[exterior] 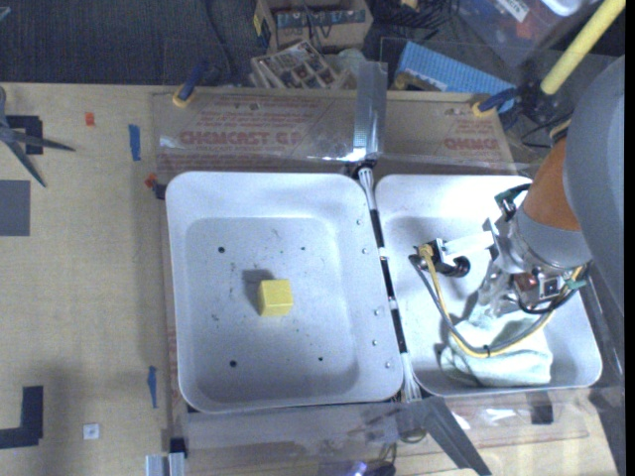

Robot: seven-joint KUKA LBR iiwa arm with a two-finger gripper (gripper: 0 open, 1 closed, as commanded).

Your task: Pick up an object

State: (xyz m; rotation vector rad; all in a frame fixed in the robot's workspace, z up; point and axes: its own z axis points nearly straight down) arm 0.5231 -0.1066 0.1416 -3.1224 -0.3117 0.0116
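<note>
A small yellow block (276, 297) lies near the middle of the left bin (198, 216). In the right bin (417, 201) a crumpled pale green-white cloth (501, 363) lies at the front. My gripper (488, 310) hangs low over the right bin, just above the cloth's back edge, with cables looping around it. The grey arm with its orange band (548, 198) comes in from the right and hides the bin's right side.
A metal divider (382, 276) separates the two bins. Cardboard panels (268, 132) stand behind them. The bench's wooden surface (79, 266) stretches to the left, with blue tape marks and dark patches.
</note>
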